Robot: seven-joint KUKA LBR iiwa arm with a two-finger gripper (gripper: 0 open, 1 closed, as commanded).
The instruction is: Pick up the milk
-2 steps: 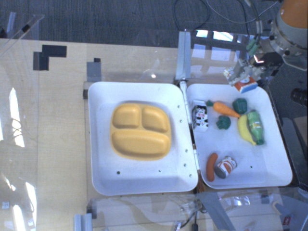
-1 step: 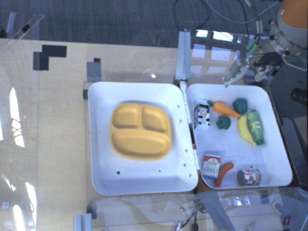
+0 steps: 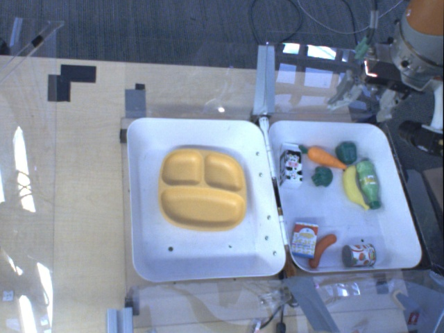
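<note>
The milk (image 3: 291, 166) is a small white carton with black cow patches. It lies in the right bin (image 3: 402, 207), close to that bin's left wall and near the back. My gripper (image 3: 363, 97) hangs above the bin's back edge, up and to the right of the milk and well apart from it. Its two fingers are spread open with nothing between them.
The right bin also holds a carrot (image 3: 325, 157), two broccoli pieces (image 3: 346, 151), a banana (image 3: 353, 188), a green bottle (image 3: 368, 182), a small box (image 3: 304, 239), a sausage (image 3: 322, 250) and a can (image 3: 359, 254). A yellow divided plate (image 3: 203, 188) sits in the left bin (image 3: 142, 207).
</note>
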